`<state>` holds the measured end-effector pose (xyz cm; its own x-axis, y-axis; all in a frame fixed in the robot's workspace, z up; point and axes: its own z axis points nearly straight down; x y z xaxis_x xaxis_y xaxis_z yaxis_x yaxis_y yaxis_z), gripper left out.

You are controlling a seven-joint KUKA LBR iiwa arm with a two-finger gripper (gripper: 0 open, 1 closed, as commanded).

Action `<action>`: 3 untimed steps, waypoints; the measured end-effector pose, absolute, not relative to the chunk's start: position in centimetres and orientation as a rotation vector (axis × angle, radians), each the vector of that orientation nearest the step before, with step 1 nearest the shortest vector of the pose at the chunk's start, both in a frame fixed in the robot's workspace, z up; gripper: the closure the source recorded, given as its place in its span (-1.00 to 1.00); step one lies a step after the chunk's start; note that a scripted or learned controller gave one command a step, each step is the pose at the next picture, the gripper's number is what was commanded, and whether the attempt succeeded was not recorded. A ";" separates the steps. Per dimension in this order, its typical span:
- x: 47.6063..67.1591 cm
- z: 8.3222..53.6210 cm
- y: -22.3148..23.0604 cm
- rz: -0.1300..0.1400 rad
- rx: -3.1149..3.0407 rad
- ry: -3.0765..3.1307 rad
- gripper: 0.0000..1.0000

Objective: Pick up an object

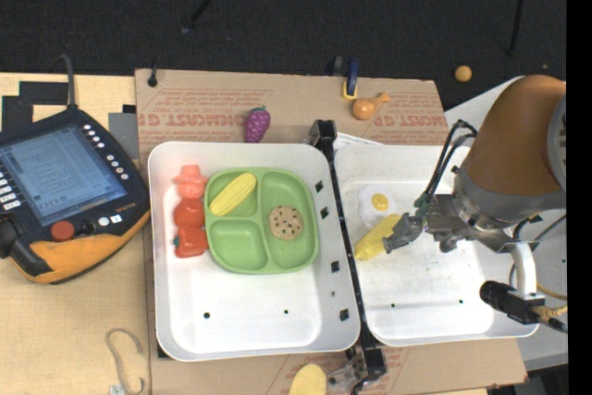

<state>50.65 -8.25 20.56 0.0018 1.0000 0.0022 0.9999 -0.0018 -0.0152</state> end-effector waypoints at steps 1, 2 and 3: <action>50.9 21.1 -8.3 0.003 -2.219 -2.219 -1.00; 51.1 14.8 -7.9 0.006 -2.216 -2.218 -1.00; 51.0 9.4 -7.8 0.006 -2.218 -2.218 -1.00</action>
<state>50.97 -7.75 9.40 -0.0003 1.0000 0.0008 1.0000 0.0003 -0.0063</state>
